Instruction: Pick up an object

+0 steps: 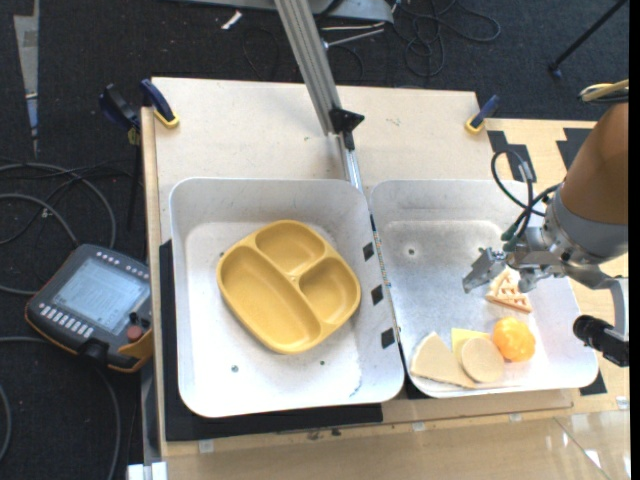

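Yellow divided plate (289, 285) in left bin (190, 268); gripper (492, 271) low in right bin (420, 233), beside triangular lattice piece (508, 291), orange fruit (514, 339), pale slices (462, 358).

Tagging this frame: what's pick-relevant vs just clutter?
Job:
claw
triangular waffle piece
orange ball
pale flat pieces
right bin

Lying about:
yellow divided plate in left bin
teach pendant
floor cables

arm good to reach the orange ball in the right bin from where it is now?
Probably yes. The tool hangs in the right bin, over the triangular piece; the orange ball lies just beyond that, uncovered, with only the round slice beside it.
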`<move>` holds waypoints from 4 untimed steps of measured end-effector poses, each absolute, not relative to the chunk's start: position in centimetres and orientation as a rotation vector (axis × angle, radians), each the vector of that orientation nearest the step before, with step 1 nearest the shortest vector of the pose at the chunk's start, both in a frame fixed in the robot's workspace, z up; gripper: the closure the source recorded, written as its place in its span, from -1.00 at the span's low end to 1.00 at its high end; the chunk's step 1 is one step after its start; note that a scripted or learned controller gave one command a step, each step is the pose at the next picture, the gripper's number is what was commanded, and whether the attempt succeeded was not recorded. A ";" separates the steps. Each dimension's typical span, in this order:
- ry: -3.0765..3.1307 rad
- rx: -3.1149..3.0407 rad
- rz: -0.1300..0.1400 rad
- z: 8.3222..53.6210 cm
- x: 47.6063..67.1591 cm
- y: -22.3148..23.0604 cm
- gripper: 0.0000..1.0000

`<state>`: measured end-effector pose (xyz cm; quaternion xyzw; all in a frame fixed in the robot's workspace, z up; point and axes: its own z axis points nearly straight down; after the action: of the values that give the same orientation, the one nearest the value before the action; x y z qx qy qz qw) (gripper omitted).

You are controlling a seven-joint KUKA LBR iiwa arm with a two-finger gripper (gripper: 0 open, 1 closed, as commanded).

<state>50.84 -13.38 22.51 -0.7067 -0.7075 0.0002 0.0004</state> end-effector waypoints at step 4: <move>-2.221 -2.224 -0.001 9.5 50.8 -14.8 -1.00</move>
<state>50.82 -14.78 9.51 -0.7075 -0.7067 -0.0002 -0.0007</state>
